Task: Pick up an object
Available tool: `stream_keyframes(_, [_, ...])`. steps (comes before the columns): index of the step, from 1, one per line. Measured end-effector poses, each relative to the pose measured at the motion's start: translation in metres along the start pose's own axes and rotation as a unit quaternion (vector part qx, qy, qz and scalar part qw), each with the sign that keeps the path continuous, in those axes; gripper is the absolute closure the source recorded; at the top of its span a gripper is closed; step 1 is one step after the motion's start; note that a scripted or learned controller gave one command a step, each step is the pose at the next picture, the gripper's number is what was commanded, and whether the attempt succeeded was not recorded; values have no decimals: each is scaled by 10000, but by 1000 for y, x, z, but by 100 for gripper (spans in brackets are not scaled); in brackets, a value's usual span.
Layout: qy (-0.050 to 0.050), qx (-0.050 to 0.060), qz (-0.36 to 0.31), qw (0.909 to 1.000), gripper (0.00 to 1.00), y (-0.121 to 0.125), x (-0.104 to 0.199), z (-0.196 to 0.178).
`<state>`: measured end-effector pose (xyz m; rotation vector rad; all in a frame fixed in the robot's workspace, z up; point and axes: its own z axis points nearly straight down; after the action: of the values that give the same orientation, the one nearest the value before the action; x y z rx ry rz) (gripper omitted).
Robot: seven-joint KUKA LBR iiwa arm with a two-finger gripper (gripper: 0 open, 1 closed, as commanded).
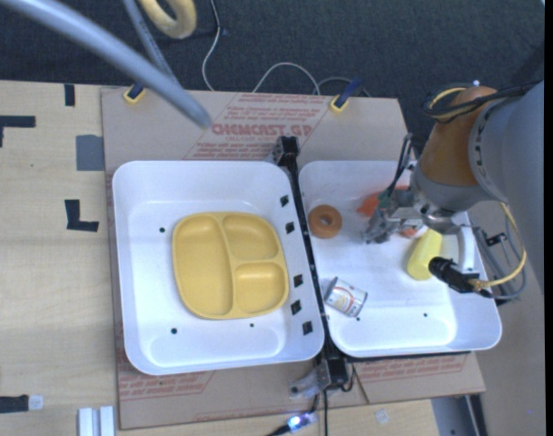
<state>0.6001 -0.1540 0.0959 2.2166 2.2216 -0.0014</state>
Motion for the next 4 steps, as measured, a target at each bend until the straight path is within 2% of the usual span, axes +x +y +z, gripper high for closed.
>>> stream_keyframes(2, [10, -14, -2, 10000, 100, 3, 16, -103])
stream_keyframes(3, [14, 4, 5, 10000, 100, 3, 16, -118])
stream_keyframes(4, [20, 11, -15, 10000, 100, 19, 59, -120])
